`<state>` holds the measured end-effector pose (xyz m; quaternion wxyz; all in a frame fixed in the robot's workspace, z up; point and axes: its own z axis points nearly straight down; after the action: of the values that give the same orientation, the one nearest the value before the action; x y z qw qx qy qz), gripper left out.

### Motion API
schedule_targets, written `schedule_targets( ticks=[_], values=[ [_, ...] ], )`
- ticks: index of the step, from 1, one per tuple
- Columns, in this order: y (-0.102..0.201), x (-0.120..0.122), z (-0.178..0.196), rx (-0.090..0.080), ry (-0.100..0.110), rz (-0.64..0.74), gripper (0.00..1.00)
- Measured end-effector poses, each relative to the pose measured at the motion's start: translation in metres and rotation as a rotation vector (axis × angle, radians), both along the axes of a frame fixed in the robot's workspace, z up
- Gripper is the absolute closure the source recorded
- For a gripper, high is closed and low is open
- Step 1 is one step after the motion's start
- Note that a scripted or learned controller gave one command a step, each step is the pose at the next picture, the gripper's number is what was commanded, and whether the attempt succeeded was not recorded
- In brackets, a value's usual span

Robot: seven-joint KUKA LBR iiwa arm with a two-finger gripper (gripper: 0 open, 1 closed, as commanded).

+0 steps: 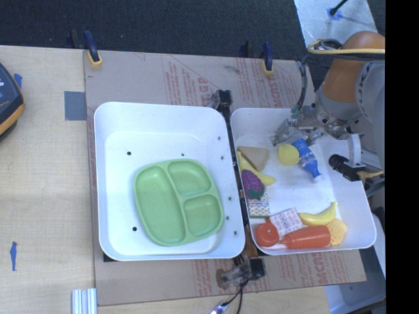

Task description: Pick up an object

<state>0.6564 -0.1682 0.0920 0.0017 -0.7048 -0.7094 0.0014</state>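
My gripper (299,135) hangs over the back of the right bin (357,237), its two fingers spread open with nothing between them. Just in front of it lie a yellow lemon (287,154) and a blue bottle (308,159), side by side on the bin floor. Further forward are a yellow banana (321,216), a red tomato (265,234), a red-orange sausage (306,238) and a white-and-red packet (285,221). Along the bin's left wall sit a tan wedge (255,156) and purple grapes (253,184).
The left bin (118,129) holds a green divided plate (180,201). A black clamp (223,99) sits at the back between the bins. The arm's grey body and orange band (357,51) stand at the right. A dark device (8,100) lies at the bench's far left.
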Motion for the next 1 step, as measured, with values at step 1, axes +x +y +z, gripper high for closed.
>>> schedule_targets(
  ticks=[1],
  values=[
    [-0.0030, -0.0232, -0.0001, -0.002, 0.000, -0.001, 0.00]
  ],
)
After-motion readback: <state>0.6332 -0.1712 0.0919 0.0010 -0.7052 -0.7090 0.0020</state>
